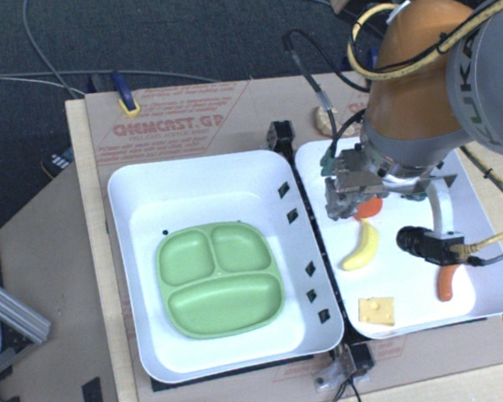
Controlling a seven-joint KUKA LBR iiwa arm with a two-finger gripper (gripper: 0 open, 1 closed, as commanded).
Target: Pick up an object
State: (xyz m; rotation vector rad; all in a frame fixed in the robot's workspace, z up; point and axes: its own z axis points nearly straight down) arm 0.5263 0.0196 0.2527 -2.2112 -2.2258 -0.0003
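Observation:
In the right bin (406,274), my gripper (351,199) hangs low over the upper left part. A small red-orange piece (371,207) pokes out from under its lower edge; whether it is held is hidden by the gripper body. A yellow banana (361,248) lies just below the gripper. A yellow cheese square (376,311) sits near the bin's front edge. An orange-red sausage (445,283) lies at the right.
The left bin (132,257) holds a green divided plate (218,278). A black divider with clips (308,234) runs between the two bins. The arm's orange and grey body (417,63) covers the right bin's far side.

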